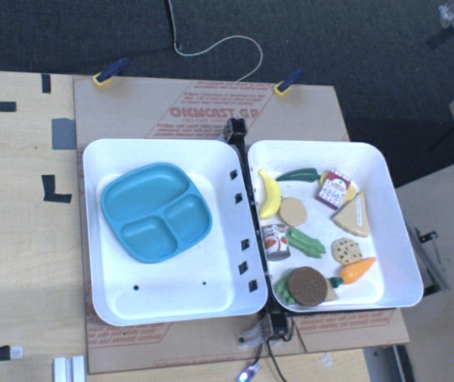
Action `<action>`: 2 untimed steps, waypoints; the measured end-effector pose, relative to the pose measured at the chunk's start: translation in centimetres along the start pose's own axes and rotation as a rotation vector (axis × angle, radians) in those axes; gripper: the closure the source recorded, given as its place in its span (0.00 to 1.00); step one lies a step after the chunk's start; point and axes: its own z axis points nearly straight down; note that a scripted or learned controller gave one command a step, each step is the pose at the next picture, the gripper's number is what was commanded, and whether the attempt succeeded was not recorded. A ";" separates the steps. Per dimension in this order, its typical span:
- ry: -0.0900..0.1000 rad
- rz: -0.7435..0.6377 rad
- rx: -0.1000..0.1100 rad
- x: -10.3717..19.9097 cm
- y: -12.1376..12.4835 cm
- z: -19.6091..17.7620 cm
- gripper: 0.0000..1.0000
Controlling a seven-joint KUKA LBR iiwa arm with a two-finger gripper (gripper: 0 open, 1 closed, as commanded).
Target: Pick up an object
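Left bin point(107, 293): one shallow white bin on the table, left of the central divider.
Blue tray point(156, 211): one, three compartments, lying flat in the upper half of the left bin — turned at a slant to the bin's walls.
Right bin point(393, 213): one shallow white bin, touching the left bin along the divider; all the small toy foods lie here.
Banana point(269, 195): one, yellow, curved, upright along the right bin's left wall.
Green pepper point(297, 175): one, dark green, lying across the top just right of the banana's tip.
Red-and-white carton point(334, 189): one, tilted, near the top right.
Sandwich wedge point(354, 215): one, tan triangle, just below the carton.
Tan round disc point(293, 211): one, beside the banana's lower end.
Can point(275, 241): one, red-and-white label, lying near the left wall below the banana.
Green pod point(306, 242): one, lighter green, just right of the can.
Cookie point(345, 250): one, speckled, round, right of the pod.
Carrot point(358, 270): one, orange, below the cookie.
Burger patty point(307, 286): one, dark brown round — resting over green leaves at the bottom edge.
Table point(20, 213): pale wood with black marks; a brown cardboard sheet point(203, 114) under both bins, held by two blue-and-yellow clamps point(111, 71) at its top corners.
Cable point(211, 46): one thin cable looping above the cardboard.
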 end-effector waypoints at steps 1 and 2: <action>-0.001 -0.001 -0.001 0.1 0.1 -1.0 1.00; -0.001 -0.002 -0.002 0.2 0.1 -2.0 1.00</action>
